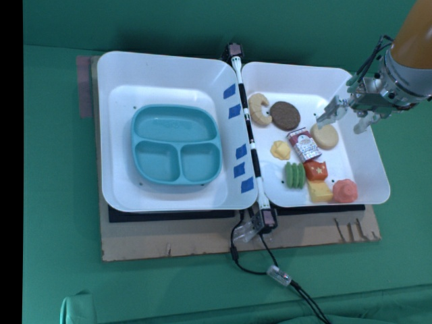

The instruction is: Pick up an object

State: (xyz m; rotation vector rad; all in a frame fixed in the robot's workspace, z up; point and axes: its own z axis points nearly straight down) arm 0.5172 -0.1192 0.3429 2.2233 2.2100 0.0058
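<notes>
Hovering above the right bin [368, 155], the tool [345, 119] is seen spread and ungrasping, just beside the tan cookie [325, 136].

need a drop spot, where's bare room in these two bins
Bare white floor rings the teal divided plate in the left bin. In the right bin, free floor runs along the far wall behind the croissant and brown cookie. Its near right end is crowded, under the gripper.

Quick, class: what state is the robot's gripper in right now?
Gripper: open, holding nothing, hovering over the right bin beside the round tan cookie.
</notes>
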